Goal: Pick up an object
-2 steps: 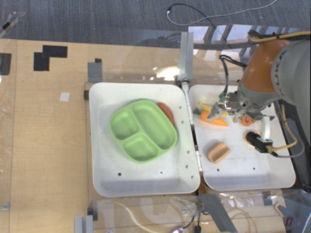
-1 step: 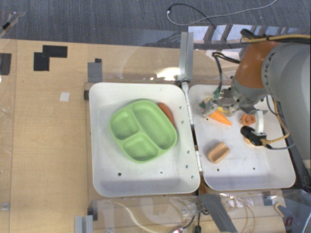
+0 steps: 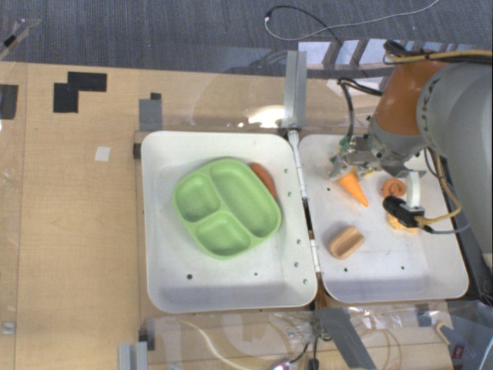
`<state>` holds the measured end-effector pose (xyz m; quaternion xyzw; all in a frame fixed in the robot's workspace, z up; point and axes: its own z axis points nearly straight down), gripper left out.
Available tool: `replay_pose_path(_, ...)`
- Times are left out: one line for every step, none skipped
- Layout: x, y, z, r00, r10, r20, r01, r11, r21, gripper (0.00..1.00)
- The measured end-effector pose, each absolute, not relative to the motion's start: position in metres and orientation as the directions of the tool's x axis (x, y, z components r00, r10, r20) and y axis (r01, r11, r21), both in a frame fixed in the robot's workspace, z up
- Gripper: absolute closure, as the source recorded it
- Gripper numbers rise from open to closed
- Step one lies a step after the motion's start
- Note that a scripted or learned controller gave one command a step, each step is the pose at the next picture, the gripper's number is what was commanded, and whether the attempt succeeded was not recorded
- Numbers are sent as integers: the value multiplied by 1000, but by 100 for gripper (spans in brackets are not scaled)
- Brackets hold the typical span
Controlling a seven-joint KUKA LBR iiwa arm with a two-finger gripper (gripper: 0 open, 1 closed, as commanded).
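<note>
Hovering low, gripper (image 3: 356, 160) just above carrot (image 3: 355, 188); grip unreadable, nothing visibly held; next, descending and closing.

Look at the arm (image 3: 454, 102) above the right bin (image 3: 400, 272): you see a broad, rounded grey shell, smooth and matte, filling the corner beyond that bin's far right rim. An orange band (image 3: 400, 99) wraps it just above the wrist, glossy and curved. Yellow and black cables run along its top, over the far edge of the bin, and thin black wires hang down beside the band. At the pincer (image 3: 356, 160), low over the bin's far side, you find small dark metal parts, too blurred to make out further.
</note>
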<state>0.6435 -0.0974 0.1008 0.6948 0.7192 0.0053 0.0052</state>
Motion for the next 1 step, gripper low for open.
replay_pose_path(626,-110,179,48,999,-1,999,-48,6,100)
